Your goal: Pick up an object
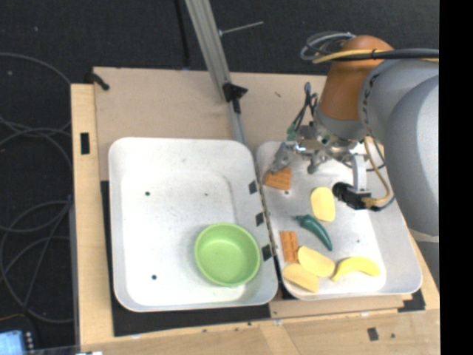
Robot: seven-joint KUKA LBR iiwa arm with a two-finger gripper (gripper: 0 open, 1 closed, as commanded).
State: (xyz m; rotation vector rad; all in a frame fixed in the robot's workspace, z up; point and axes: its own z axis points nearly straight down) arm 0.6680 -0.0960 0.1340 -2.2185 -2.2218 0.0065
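Camera view: slanted look down on a bench (170,102) with two white bins.
Gripper: the gripper (290,163) is low over the right bin (384,235), at that bin's far left corner; whether its fingers are open or shut cannot be told, and nothing can be seen held between them.
Orange block: an orange block (278,180) lies in the right bin's far left corner, just below the gripper; touching or apart cannot be told.
Yellow piece: a pale yellow piece (322,204) lies near the right bin's middle.
Green pepper: a dark green pepper (315,229) lies just beside the yellow piece, nearer the camera.
Near-left cluster: a second orange block (289,246) and two yellow lumps (308,269) sit by the right bin's near left corner.
Banana: a banana (356,268) lies just right of those lumps.
Left bin: the left bin (162,176), beside the right bin, holds a green bowl (227,254) at its near right corner.
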